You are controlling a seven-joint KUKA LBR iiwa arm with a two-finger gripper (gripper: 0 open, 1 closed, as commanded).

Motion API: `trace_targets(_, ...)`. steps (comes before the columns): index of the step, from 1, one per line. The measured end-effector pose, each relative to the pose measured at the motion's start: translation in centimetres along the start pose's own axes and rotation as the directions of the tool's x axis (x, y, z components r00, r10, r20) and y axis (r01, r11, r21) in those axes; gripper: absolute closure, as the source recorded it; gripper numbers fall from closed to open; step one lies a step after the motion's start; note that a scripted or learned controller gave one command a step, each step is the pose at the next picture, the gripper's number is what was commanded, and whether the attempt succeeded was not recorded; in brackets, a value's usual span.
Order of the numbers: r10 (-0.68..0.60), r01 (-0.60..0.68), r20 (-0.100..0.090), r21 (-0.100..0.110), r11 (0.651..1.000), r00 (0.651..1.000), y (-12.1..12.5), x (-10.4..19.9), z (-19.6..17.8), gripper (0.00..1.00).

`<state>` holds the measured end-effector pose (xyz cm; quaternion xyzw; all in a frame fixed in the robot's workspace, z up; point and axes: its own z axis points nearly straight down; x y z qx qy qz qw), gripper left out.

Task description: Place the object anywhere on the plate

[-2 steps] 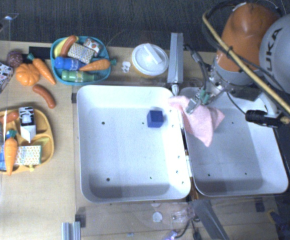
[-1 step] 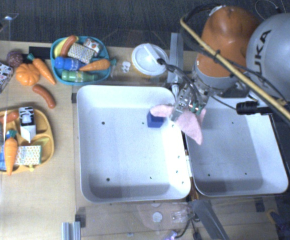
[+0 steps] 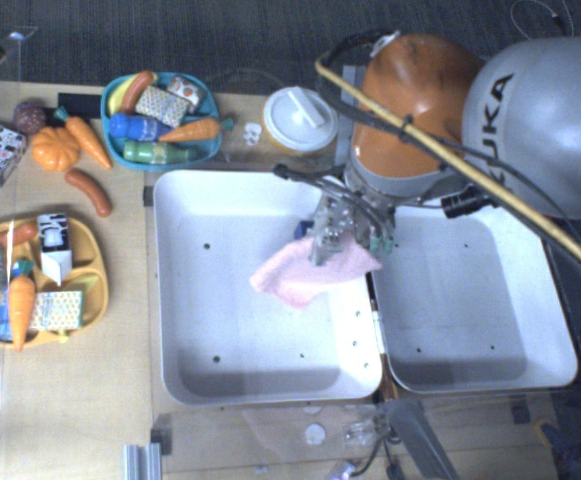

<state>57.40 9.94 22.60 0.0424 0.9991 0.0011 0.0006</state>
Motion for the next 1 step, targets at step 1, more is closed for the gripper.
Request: trace_targets(1, 0.001, -0.001, 0.001, 0.000, 1.000, 1.000, -0.01, -0.02, -0.03, 0.00)
